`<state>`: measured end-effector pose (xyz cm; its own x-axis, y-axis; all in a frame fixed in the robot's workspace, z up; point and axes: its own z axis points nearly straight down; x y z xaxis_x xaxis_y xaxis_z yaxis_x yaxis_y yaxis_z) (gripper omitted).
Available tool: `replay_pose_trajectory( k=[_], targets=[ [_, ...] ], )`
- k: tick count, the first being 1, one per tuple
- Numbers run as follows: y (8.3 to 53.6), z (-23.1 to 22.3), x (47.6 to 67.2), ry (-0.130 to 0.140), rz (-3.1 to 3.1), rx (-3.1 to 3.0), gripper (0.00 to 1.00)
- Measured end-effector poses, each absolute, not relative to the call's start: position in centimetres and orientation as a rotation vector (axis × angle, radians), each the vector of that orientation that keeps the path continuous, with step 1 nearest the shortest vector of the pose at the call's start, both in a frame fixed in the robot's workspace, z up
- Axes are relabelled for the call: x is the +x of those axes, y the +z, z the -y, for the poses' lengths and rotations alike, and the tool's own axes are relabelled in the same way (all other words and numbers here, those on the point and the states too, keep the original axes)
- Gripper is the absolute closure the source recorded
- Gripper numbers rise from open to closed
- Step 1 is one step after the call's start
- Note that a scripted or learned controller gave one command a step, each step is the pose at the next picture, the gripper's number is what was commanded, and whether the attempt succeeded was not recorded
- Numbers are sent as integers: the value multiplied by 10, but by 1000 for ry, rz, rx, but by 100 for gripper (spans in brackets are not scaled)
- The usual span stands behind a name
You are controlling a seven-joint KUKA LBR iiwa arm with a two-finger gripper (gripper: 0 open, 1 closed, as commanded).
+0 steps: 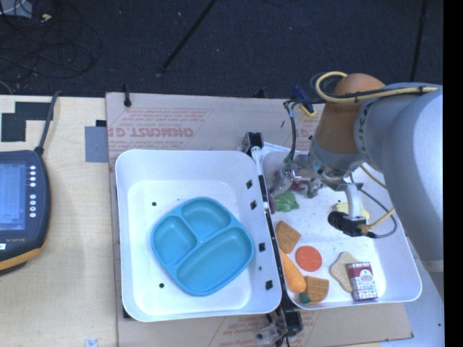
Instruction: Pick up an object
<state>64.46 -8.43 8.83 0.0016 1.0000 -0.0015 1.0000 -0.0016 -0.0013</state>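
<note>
Nearest in the right bin [405, 284] lie a small red carton [362, 280], a carrot [292, 272] and a red disc [309, 258]; the left bin [137, 186] holds a blue divided plate [202, 245]. Farther back, the gripper [298, 183] hangs low beside a green item [285, 202] (possibly touching it); whether its fingers are spread, I cannot tell.

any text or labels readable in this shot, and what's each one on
"CHEMCRAFT" or similar, red print seen upside down on the cardboard sheet behind the left bin; letters partly blurred, reading uncertain.
Red print on the cardboard's front edge: too blurred to read.
Small red packet in the right bin: label too small to read.
Handheld pendant screen: unreadable.
</note>
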Motion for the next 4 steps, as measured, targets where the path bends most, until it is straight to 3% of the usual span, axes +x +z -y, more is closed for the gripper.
replay_pose_trajectory(
  k=[4],
  targets=[
    [88, 86, 645, 0, -2222, 2223, 0]
  ],
)
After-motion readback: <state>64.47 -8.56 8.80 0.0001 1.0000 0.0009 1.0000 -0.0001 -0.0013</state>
